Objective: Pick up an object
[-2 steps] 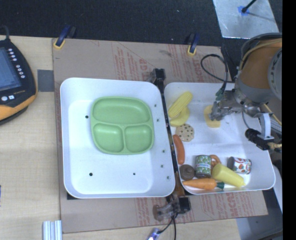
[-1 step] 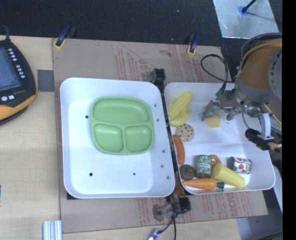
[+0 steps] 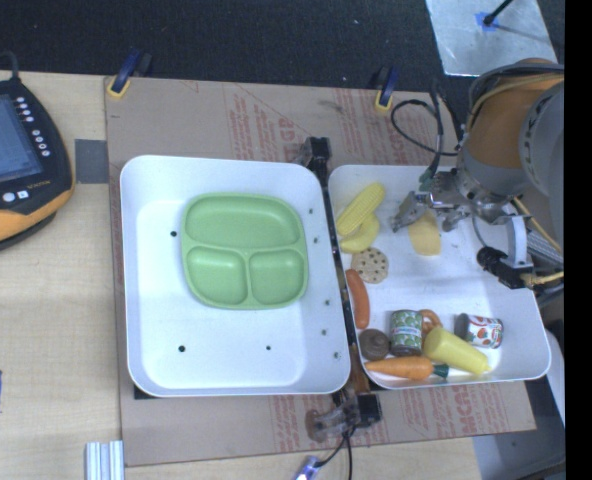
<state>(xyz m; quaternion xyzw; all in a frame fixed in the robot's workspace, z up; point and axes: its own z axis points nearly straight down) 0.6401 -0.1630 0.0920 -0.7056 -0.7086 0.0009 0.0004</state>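
Arm (image 3: pixel 516 118) cut off at the right edge; only wrist and orange band in frame. Pendant (image 3: pixel 16 168) cropped at left edge. Gripper (image 3: pixel 423 208) sits over the yellow piece (image 3: pixel 427 238), covering its top; finger state unreadable. Carrot (image 3: pixel 401 370) partly hidden behind the right bin's (image 3: pixel 521 373) front rim. Can (image 3: pixel 407 331) label too small to read.

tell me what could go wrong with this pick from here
1. The tool sits over a pale yellow piece in the right bin; it may slip off the small, rounded piece.
2. The corn cob lies close by and could get knocked.
3. A loose cable near the wrist might snag.
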